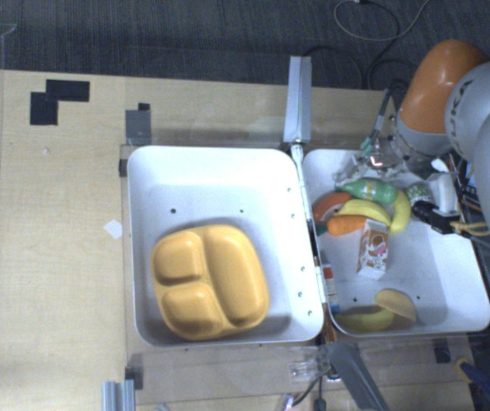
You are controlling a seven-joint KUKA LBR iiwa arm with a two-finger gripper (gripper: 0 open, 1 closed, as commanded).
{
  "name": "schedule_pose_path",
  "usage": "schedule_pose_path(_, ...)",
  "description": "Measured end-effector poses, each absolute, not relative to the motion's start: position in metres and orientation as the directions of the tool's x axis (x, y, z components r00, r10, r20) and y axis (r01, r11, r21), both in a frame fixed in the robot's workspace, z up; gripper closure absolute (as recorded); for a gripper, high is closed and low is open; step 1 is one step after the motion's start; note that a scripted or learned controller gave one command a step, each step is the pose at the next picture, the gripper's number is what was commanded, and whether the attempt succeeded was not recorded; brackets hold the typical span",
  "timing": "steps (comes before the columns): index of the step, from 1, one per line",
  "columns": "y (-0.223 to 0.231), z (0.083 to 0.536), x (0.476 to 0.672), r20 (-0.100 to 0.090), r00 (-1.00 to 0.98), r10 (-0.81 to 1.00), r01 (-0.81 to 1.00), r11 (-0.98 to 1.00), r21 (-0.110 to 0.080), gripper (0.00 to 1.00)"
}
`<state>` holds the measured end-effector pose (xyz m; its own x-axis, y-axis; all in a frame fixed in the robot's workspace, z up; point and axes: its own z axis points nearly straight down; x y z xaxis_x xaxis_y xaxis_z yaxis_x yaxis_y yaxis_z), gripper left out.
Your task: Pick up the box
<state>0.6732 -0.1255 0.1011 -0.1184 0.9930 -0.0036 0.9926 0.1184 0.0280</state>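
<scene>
Two bins: the left bin (pixel 142 187) has a yellow divided tray (pixel 210 279); the right bin (pixel 459 294) has the box (pixel 373 251), a small carton lying mid-bin just below a banana (pixel 382 211), with an orange carrot (pixel 346 225) beside it. My gripper (pixel 380 154) sits over the bin's far edge, apart from the box. Probably nothing in my grip, but it's too blurred there to tell how I'm set.

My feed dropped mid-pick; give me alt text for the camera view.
The pincer sits at the right bin's far edge above a banana; the small box lies untouched mid-bin. A yellow divided tray fills the left bin.
</scene>
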Motion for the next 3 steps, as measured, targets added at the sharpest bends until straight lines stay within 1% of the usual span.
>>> schedule_pose_path(1,-0.123,0.116,0.677,-0.005,-0.122,0.993,0.992,0.122,0.042,1.00)
schedule_pose_path(2,-0.123,0.115,0.677,-0.004,-0.122,0.992,0.992,0.122,0.040,0.00)
schedule_pose_path(3,-0.119,0.088,0.650,-0.002,-0.158,0.987,0.987,0.158,0.009,0.00)
